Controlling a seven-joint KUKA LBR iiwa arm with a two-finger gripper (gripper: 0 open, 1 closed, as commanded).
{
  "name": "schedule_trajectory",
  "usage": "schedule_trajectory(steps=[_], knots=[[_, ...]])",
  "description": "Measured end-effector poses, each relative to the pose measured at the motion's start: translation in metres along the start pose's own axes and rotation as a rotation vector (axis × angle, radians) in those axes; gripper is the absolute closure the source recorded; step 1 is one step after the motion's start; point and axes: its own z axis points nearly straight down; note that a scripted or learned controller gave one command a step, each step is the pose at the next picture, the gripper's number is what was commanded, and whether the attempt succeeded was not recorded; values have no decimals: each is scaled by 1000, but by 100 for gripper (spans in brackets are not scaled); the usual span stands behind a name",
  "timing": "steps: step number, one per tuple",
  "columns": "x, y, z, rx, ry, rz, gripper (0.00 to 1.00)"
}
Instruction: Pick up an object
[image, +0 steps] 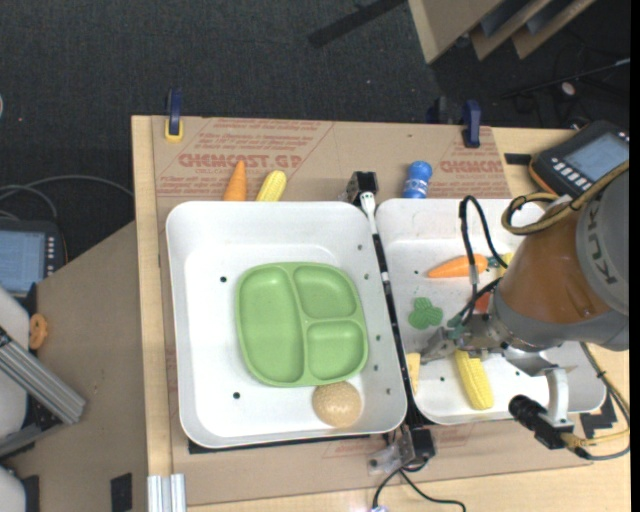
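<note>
Currently the arm (560, 280) reaches in from the right over the right bin (400, 225). The gripper (455, 340) sits low in that bin, at the top end of the corn cob (473, 378), which lies lengthwise near the bin's front edge. Can't tell whether the gripper is clenched or released, or whether it grasps anything; wrist and cables block the view. A carrot (455, 267) lies toward the back of the same bin, and a green broccoli piece (426, 315) sits between the carrot and the gripper, left side. The left bin (200, 250) holds a green divided plate (300, 322), with a tan round item (337, 403) touching its front edge.
</note>
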Motion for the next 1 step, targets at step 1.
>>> schedule_trajectory(steps=[1], knots=[[-2,1,-11,-5,-2,3,100]])
